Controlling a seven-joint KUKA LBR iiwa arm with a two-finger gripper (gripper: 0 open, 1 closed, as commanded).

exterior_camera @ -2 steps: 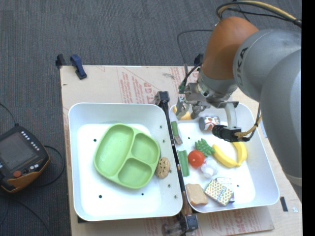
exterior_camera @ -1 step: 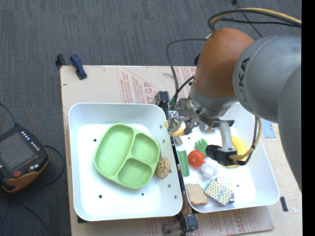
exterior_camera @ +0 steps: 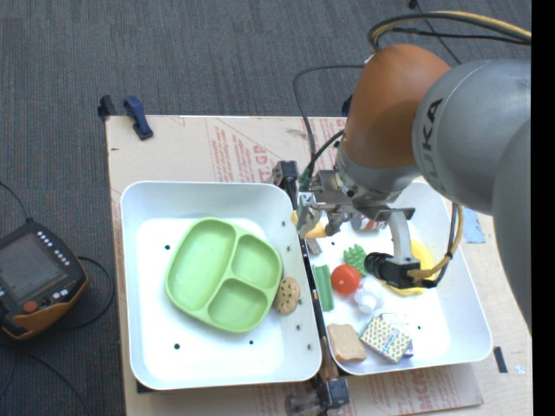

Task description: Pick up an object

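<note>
The gripper (exterior_camera: 347, 224) hangs over the right bin (exterior_camera: 473, 319), near that bin's rear-left corner; I cannot tell how it is set — the wrist hides it. Likeliest targets lie just below: a red tomato (exterior_camera: 345, 278) touching a green leafy piece (exterior_camera: 355, 256), near the bin's left wall. Descend straight onto the tomato — clear of the green stick (exterior_camera: 323, 286) beside it.
</note>
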